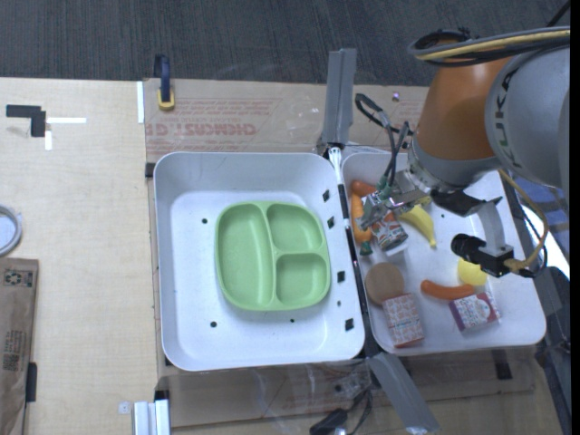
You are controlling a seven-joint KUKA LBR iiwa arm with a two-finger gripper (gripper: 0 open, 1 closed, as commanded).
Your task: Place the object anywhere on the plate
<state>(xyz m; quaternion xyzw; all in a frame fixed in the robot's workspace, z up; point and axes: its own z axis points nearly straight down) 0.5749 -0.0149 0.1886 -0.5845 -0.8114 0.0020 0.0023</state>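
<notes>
Green plate [272, 254], long axis bench-diagonal.

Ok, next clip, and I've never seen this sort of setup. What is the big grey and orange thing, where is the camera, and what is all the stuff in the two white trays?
The big grey and orange thing is a robot arm, reaching in from the right. One fixed camera looks down at a slant on a bench with two shallow white bins. The left bin holds a green plate with three compartments, and nothing lies on it. The right bin holds the clutter: a banana, a small can, a brown round object, an orange carrot-like piece and two small pink packets. The gripper is down among the items at that bin's upper left; I cannot tell whether it holds anything.
</notes>
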